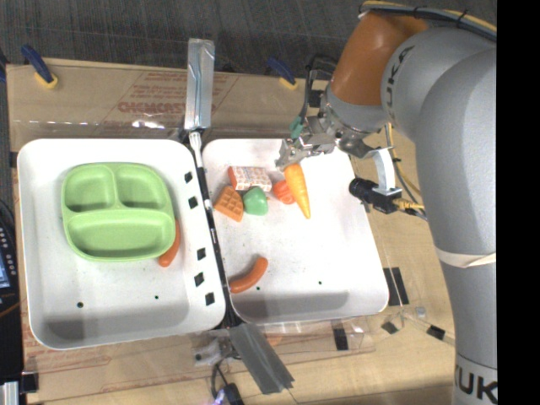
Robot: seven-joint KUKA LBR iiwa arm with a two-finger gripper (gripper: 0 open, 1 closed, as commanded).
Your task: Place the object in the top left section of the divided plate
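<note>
A green divided plate (118, 210) lies in the left bin (51, 310), with two small sections at its far side and one wide section in front. An orange carrot (298, 191) lies tilted in the right bin (337, 268), thick end toward the back. My gripper (293, 153) is low over the back of the right bin, right at the carrot's thick end. Whether it grips the carrot is hidden by the wrist.
Left of the carrot sit a small red-orange piece (282, 191), a green pepper (256, 201), an orange waffle (229, 202) and a pale wrapped bar (251, 176). One sausage (248, 274) lies near the right bin's front; another (170, 252) rests against the plate's right front rim.
</note>
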